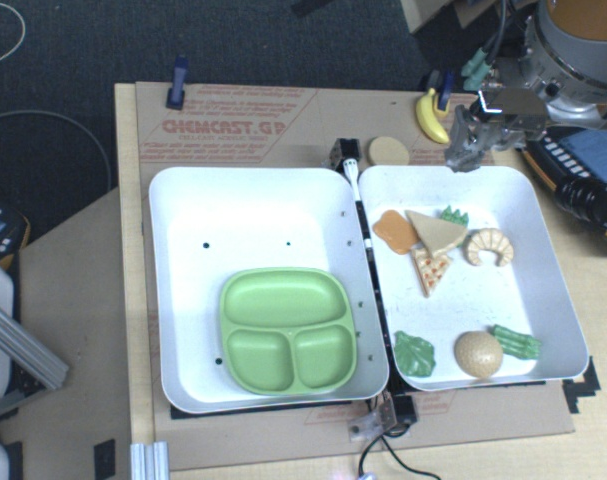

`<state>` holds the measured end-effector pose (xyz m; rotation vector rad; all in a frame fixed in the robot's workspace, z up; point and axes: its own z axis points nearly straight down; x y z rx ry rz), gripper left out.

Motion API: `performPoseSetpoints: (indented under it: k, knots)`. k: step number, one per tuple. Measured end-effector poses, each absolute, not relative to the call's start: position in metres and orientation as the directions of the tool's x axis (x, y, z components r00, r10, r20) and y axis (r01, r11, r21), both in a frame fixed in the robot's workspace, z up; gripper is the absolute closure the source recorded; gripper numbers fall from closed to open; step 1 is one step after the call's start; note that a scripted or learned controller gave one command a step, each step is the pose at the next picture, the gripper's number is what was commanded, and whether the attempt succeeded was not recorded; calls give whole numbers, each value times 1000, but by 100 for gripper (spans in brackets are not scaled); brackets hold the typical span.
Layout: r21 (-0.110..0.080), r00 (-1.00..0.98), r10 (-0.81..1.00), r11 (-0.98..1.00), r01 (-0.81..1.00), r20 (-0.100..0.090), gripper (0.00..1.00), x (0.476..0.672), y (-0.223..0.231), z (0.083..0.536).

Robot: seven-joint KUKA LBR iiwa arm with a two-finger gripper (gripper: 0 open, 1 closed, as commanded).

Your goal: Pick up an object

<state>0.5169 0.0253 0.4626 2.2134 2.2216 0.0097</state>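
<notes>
Camera view looks down on the bench, a brown board printed with red lettering, and on it sit two shallow white bins side by side. At 9 o'clock of the pair lies the left bin, and toward its 6 o'clock edge rests a green divided plate with three compartments. At 3 o'clock lies the right bin, which carries the small things I could pick.

Near that bin's 12 o'clock side an orange disc touches a tan wedge, and just below them a waffle-patterned triangle points toward 6 o'clock. At 3 o'clock of the wedge sits a curled croissant-like piece, and a small green leafy bit lies just above the wedge. Along the 6 o'clock edge are a green leaf piece, a round tan ball and, touching it at 3 o'clock, a green ridged piece.

My gripper hangs over the bin's 12 o'clock rim, at its 1 o'clock corner, apart from everything in the bin. Whether my fingers are released or clenched I cannot tell; nothing shows between them.

Outside the bin, at 11 o'clock of me, a yellow banana lies on the board, with a pale round disc near it.
</notes>
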Motion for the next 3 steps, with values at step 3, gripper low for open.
performPoseSetpoints:
  k: [3]
  knots:
    - [-17, 0, 1000, 0, 1000, 2, 100, 575, -26, 175]
